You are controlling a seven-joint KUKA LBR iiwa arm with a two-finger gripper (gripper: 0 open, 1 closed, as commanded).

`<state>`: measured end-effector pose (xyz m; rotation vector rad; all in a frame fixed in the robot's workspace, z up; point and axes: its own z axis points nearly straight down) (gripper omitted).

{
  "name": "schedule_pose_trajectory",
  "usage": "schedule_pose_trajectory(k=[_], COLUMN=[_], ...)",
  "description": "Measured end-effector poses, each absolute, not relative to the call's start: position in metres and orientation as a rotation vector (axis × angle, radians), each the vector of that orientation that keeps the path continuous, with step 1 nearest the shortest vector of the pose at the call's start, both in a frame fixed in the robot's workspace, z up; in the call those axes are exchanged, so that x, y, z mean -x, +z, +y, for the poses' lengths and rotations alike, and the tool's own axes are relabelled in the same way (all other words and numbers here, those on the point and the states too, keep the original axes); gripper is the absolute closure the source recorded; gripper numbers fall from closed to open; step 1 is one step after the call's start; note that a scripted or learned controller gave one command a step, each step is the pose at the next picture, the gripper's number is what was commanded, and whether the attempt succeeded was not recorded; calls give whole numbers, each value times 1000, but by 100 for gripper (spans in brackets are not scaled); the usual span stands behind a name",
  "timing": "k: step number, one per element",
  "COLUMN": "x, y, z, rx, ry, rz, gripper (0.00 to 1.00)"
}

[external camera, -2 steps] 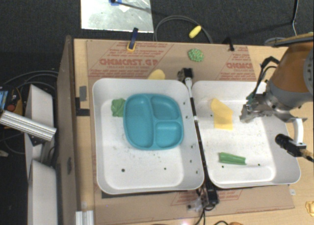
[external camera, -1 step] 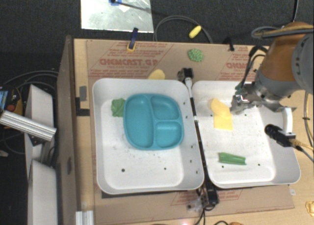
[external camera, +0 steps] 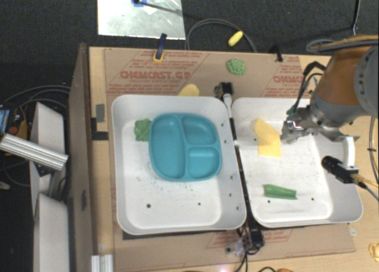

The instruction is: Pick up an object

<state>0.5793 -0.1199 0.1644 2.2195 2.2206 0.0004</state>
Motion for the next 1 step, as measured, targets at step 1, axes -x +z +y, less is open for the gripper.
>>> schedule_pose_trajectory(k=[1], x=[-583], y=[174], z=[-81], rx=[-2212], ry=[3], rz=[2230], gripper=[100])
